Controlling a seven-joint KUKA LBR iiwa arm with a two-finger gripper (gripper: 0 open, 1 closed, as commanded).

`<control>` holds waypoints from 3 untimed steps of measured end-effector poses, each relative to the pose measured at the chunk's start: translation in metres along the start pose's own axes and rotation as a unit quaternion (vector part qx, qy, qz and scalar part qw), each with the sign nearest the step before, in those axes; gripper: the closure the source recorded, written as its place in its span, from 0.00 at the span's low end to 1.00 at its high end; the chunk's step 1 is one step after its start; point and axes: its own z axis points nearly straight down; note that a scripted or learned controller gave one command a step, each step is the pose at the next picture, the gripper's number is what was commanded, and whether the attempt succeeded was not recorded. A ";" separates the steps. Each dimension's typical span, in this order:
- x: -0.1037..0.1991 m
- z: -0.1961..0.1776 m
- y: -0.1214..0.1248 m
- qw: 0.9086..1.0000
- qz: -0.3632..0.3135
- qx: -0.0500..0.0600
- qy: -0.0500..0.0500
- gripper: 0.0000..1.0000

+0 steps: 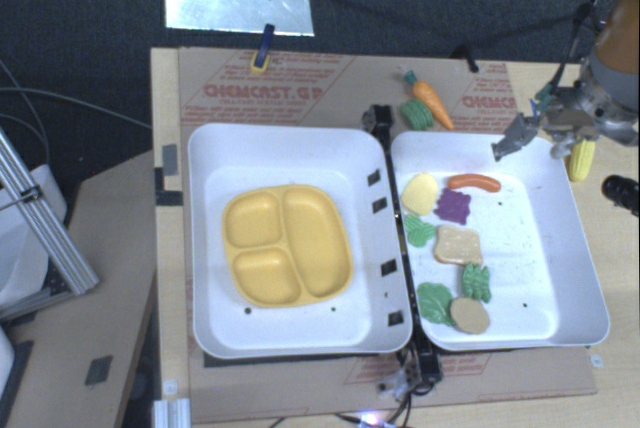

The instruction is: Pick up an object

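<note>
The pincer (508,141) hangs above the right bin's (560,246) far rim; its state is unclear. That bin holds a sausage (472,182), purple grapes (454,207) and toast (458,244). The left bin (210,156) holds a yellow tray (286,244).

Toy foods clustered in right bin's left half: sausage (473,182), purple grapes (454,207), toast (458,244).
</note>
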 end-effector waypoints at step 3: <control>-0.070 0.072 -0.108 1.000 0.005 0.001 -0.002 0.00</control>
